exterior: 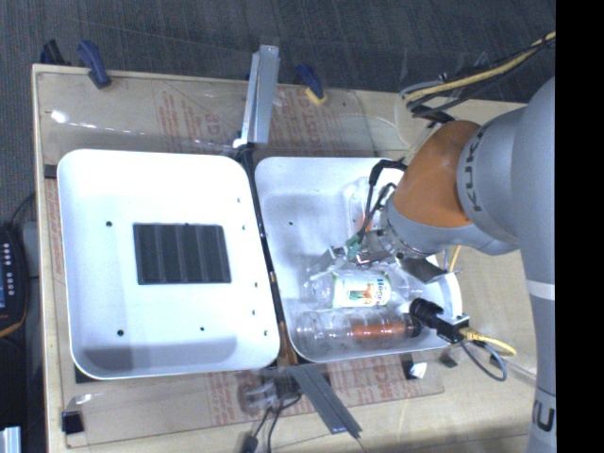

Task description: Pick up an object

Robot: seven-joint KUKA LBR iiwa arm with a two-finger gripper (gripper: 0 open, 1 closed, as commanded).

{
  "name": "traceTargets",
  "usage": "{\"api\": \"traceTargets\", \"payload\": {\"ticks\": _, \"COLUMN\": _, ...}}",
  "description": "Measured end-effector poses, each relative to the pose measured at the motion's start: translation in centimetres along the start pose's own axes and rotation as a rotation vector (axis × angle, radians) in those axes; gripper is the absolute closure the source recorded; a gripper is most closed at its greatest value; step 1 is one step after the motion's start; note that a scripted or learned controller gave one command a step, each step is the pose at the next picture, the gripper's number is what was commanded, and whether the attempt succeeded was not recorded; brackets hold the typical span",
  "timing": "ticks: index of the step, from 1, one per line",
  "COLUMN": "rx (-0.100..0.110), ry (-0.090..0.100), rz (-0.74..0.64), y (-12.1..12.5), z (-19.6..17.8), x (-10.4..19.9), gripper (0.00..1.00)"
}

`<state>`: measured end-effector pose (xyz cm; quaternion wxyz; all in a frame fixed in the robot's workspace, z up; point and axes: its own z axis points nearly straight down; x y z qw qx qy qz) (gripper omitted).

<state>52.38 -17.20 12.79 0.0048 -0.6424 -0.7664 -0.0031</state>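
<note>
One camera watches me from a fixed spot above the surface (57, 102), looking down at a slant. It sits far enough back to take in both white bins side by side: the left bin (85, 196) toward the picture's left, the right bin (293, 196) near its middle. A strip of dark floor (283, 8) runs along the top. My arm (491, 187) comes in from the right, large because it rises toward the lens.
</note>
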Motion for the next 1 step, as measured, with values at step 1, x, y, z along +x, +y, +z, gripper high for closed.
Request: {"api": "traceTargets", "payload": {"ticks": 1, "rx": -0.011, "ry": 0.002, "rz": -0.051, "y": 1.98, "z": -1.19, "x": -2.60, "gripper": 0.00}}
